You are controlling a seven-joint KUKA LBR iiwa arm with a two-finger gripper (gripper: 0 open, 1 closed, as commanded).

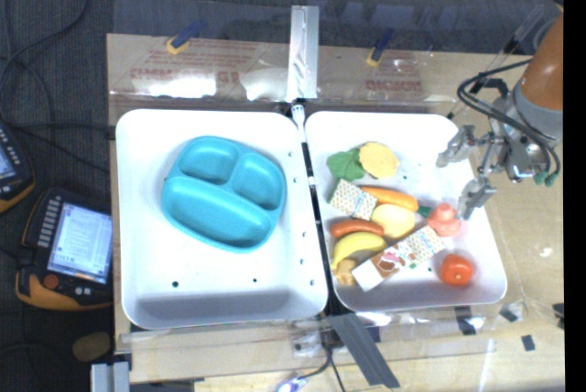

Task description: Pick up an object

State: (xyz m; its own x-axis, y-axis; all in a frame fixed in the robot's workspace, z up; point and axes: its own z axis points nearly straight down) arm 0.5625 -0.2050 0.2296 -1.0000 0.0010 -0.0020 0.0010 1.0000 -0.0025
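Fingers [464, 172] spread wide, nothing between them; one tip [450, 152] sits high over the right bin's [430, 120] far right part, the other low, just beside a small pink-red piece [444, 219]. Hovering or touching the bin floor: cannot tell from this slant.

No object has been picked yet. Candidates all lie in the right bin: pink-red piece nearest the fingers, a tomato-like red ball [456, 269] near the front right corner, and a packed cluster towards the divider: carrot [389, 196], banana [355, 245], pale oval fruit [394, 219], two patterned blocks [352, 199], a yellow ruffled item [378, 159] on a green leaf [344, 164].

Judgement: the pink-red piece is the best target. It is closest and stands a little apart from the cluster. Centre the fingers over it, straddle it evenly, descend fully before closing. The block [414, 249] touching its left side may get nudged or caught.

Left bin [137, 225] holds a blue divided plate [224, 190], well apart from the fingers.

Hard to make out: the wrist is cluttered with cables, the arm [545, 74] is cut off at the frame edge, and the pink-red piece's shape is blurred. The desk's [526, 244] rear edge lies under glare from plastic sheeting.
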